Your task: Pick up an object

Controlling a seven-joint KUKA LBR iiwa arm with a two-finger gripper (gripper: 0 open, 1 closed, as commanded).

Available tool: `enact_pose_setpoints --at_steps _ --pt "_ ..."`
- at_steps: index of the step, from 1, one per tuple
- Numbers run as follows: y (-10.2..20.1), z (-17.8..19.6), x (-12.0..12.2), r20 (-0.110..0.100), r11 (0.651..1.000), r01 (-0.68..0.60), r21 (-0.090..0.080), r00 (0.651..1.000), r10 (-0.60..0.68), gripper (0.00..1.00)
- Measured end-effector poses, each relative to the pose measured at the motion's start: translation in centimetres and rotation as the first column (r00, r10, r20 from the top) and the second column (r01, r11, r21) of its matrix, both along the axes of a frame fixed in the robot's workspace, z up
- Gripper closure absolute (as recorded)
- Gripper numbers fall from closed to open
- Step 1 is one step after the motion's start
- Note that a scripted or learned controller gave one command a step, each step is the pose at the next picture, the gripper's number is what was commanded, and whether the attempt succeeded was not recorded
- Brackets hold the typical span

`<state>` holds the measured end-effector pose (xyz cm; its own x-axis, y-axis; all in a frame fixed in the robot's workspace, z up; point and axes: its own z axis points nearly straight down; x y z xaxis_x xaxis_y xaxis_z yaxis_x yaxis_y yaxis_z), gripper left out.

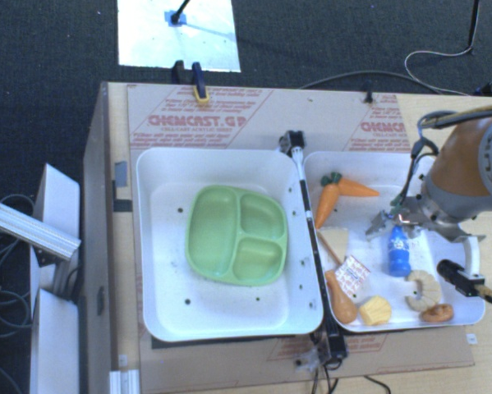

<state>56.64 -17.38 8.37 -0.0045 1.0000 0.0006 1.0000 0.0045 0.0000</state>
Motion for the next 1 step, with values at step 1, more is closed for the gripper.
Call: enact_pose_setpoints --at_steps 1 --pt "0.6 0.04 -3.21 0.0 1.0 0.003 -0.001 1.0 -0.003 0.0"
